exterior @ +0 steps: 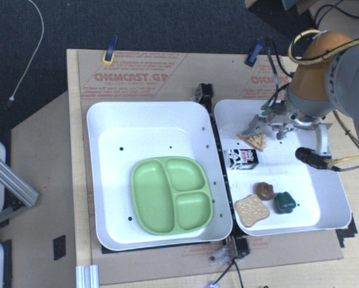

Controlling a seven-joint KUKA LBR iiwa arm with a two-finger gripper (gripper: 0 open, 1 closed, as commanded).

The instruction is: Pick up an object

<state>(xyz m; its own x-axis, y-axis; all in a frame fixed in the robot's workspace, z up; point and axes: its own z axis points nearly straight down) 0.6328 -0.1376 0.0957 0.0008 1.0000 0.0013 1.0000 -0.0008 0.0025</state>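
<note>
A tan cracker (257,140) lies at the upper left of the right bin (329,188), directly under the gripper (260,126). It is touched by the lowered tips, but whether it is pinched or merely straddled cannot be told.

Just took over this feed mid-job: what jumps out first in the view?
The green divided plate stands out, lying alone in the left bin. In the right bin, the arm's gripper is down at a tan wedge-shaped piece near the far end. A black-and-white packet, brown round piece, dark green piece and cracker-like slice lie nearer the camera.
</note>
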